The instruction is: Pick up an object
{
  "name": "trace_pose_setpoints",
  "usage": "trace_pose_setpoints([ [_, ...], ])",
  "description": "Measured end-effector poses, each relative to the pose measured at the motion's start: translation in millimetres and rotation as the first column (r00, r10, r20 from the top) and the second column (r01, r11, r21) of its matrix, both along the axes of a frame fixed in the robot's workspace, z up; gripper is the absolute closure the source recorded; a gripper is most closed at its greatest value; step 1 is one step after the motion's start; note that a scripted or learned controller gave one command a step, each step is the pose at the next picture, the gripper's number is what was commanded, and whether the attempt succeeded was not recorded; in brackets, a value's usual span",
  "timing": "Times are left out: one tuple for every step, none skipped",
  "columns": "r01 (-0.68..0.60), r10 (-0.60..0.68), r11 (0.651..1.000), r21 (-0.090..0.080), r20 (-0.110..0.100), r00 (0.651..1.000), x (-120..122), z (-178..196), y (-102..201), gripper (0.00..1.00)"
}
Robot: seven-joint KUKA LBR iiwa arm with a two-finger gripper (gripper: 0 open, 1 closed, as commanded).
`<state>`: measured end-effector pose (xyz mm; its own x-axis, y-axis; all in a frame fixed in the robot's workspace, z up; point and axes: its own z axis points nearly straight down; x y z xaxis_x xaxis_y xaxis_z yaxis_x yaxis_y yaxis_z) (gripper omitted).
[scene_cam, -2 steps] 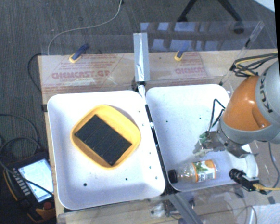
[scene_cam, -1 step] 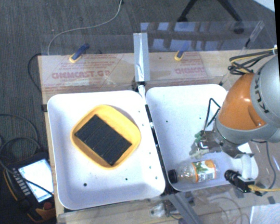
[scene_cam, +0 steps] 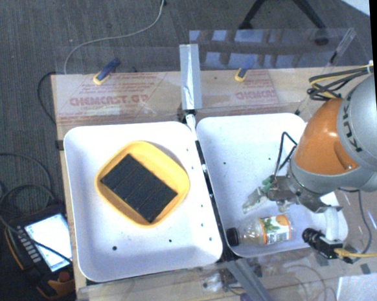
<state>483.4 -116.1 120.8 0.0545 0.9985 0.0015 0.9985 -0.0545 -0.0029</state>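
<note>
Two white bins (scene_cam: 93, 264) sit on the counter (scene_cam: 100, 101). Left: a yellow dish (scene_cam: 173, 164). Right: a clear bottle (scene_cam: 263, 231) beside the hand (scene_cam: 276, 191), whose opening I cannot tell.

— Underneath it all? A pale wooden desk (scene_cam: 171, 93), with red lettering printed along the far strip.

— And sitting straight on it?

— Two shallow white bins, side by side and touching along the middle. Left bin (scene_cam: 92, 251) holding a yellow dish (scene_cam: 177, 173) with a dark ridged slab (scene_cam: 139, 187) inside. Right bin (scene_cam: 240, 142) holding a clear bottle (scene_cam: 263, 231) on its side near the front wall.

— Anything else on the wood?

— Two small yellow clamps (scene_cam: 106, 70) at the far edge, and an upright grey post (scene_cam: 190, 78) between the bins.
</note>
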Motion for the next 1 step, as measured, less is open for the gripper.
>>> trace_pose_setpoints([
  [0.067, -0.067, 0.998, -0.003, 0.0, 0.998, -0.3, -17.6, -72.8, 0.0],
])
